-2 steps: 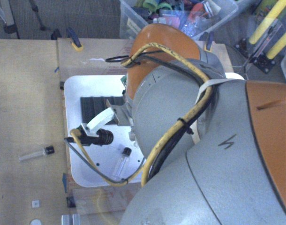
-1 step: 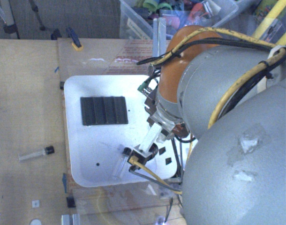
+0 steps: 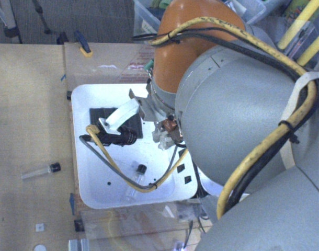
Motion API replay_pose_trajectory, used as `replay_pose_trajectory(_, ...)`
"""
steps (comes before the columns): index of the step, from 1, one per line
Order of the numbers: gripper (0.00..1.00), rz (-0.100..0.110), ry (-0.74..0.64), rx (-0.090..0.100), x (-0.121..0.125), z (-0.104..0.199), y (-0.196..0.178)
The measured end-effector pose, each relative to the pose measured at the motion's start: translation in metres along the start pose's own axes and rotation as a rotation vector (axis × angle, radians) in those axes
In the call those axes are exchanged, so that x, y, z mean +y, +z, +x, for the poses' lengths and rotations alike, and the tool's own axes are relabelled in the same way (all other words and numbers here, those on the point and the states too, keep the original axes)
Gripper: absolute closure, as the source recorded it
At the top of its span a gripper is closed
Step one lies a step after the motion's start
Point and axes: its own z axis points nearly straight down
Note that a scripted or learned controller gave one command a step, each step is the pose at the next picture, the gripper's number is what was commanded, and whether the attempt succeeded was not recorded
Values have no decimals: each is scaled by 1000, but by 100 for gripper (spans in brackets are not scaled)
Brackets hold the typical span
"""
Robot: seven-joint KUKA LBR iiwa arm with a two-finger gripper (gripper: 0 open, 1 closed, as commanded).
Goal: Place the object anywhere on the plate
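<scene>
We can't tell how open the claw (image 3: 163, 134) is or if it's got anything. The black-capped vial (image 3: 141, 169) (our guess at the object) lies near the claw, down-left, in the white bin (image 3: 91, 187). An off-centre grab could roll it away.

The bench (image 3: 29, 114) is plain tan wood, with a browner sheet (image 3: 104, 56) laid over part of it. The white bin (image 3: 89, 190) sits on that sheet, right under the gripper (image 3: 162, 139) and spreading out picture-left of it. Well away from the gripper on that same side, a little clear vial (image 3: 42, 170) with a black cap lies on the bare wood. A tiny pale square (image 3: 40, 227) sits lower down. A blue clamp (image 3: 84, 44) is up and picture-left of the gripper, at the sheet's corner.
</scene>
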Motion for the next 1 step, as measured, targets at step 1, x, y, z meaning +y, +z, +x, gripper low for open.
replay_pose_trajectory(1,100,4,-677,-6,5,32,43)
